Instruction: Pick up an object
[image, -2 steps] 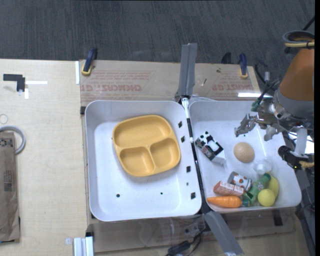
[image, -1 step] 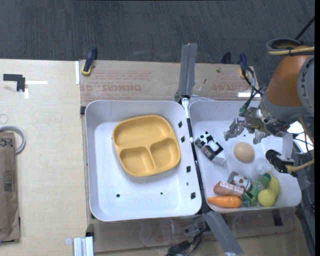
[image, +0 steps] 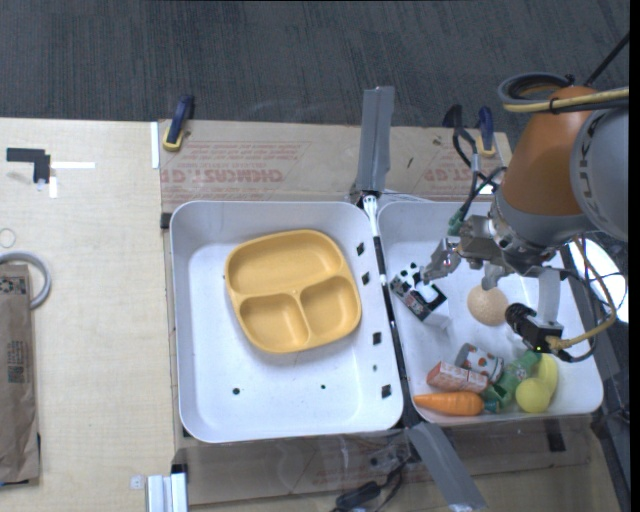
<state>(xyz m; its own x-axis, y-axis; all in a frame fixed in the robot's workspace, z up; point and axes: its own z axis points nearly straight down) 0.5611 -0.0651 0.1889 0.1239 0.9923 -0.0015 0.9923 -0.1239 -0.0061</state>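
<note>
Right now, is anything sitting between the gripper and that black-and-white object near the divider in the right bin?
Nothing visible does. The gripper hangs just above and right of the black-and-white object, with only bare floor of the right bin around them. The egg lies off to the right, apart from both.

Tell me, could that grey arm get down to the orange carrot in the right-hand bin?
Probably yes. The carrot lies uncovered by the bin's near wall, nothing on top. The gripper hangs farther back, so only the wall might crowd it.
</note>
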